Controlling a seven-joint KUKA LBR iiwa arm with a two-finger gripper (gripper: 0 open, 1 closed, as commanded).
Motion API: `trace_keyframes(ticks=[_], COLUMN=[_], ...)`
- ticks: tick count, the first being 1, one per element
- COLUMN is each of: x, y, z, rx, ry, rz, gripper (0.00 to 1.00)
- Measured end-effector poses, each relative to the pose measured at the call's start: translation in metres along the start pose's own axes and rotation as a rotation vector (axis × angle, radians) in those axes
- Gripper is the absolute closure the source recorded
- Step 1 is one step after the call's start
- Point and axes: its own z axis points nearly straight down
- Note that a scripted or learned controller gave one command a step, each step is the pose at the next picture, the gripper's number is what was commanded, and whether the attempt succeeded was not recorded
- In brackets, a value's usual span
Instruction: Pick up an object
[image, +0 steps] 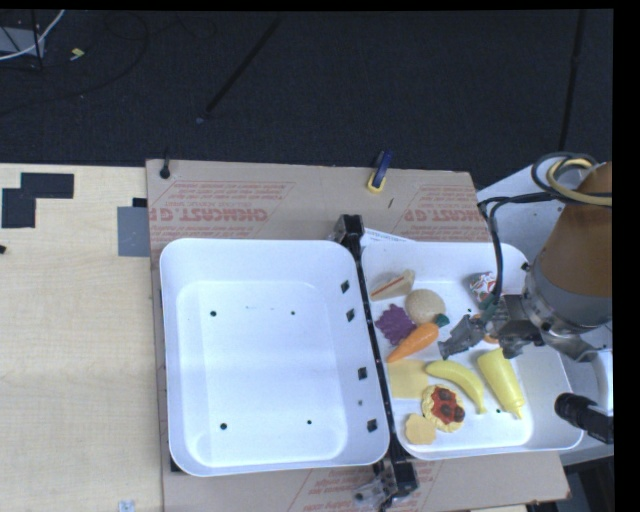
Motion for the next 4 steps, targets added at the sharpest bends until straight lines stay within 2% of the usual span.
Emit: trace_keyframes(ticks=[1, 2, 3, 4], x=[0.014, 0.012, 0.011, 0.010], y=[-0.008, 0.022, 0.078, 0.127], z=[0.106, 0.136, 0.166, 0.165], rx=[0.009, -0.001, -0.003, -0.002], ry=[0.002, -0.001, -0.001, -0.001], rz=[0.000, 0.001, 0.000, 0.000], gripper=[0.00, 0.00, 0.00, 0.00])
